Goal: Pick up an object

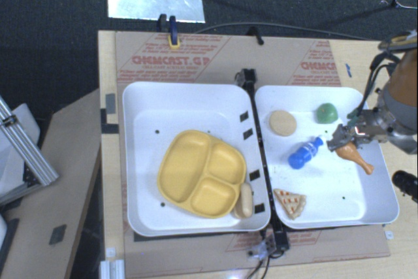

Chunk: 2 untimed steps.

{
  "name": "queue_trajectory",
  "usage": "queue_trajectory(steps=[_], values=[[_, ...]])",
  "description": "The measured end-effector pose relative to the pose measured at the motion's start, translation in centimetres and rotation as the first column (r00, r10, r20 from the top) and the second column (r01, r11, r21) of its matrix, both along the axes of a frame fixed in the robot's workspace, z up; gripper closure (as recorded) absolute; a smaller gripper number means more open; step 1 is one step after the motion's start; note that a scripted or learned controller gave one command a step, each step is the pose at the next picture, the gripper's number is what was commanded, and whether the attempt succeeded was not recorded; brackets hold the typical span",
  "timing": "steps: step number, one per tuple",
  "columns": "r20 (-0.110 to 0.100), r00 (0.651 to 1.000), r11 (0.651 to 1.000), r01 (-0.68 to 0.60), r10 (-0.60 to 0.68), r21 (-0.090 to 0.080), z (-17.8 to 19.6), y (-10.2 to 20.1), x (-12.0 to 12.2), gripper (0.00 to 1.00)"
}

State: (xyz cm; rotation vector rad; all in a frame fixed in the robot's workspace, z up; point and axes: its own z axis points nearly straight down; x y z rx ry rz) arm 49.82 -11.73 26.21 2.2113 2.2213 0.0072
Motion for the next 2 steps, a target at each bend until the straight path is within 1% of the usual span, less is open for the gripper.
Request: queue_trajectory(steps=[1, 2], values=[[-0.007, 1.000, 1.000, -0.005, 0.005, 0.004, -1.5, 5.6, 1.5, 1.00], [-0.007, 1.000, 1.000, -0.006, 0.006, 0.004, -2.0, 11.0, 1.9, 1.00]])
